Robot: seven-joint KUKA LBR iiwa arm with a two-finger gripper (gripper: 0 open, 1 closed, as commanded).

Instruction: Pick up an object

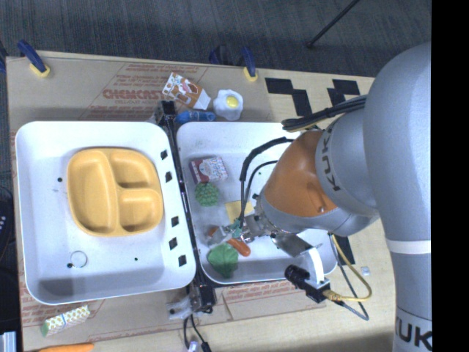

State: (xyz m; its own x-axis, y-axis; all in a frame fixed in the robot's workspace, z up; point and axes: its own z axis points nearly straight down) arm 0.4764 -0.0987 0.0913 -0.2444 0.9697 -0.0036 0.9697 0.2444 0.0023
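The right bin [220, 134] holds several small items. A red and white packet [209, 169] lies near its far left, with a green knobbly ball [207, 193] just below it. Lower down are a yellow piece [234, 211], a small brown item [212, 233], an orange carrot [242, 248] and a green leafy toy [222, 260]. My gripper [245, 232] reaches down from the orange-banded wrist [293, 185] right above the carrot and the brown item. The arm hides the right half of this bin.
The left bin [37, 196] holds a yellow divided tray [115, 191]. Behind the bins on the cardboard lie a snack packet [180, 89], a blue item [195, 116] and a white and yellow item [229, 103]. A wrapped packet [66, 319] lies at the front left.
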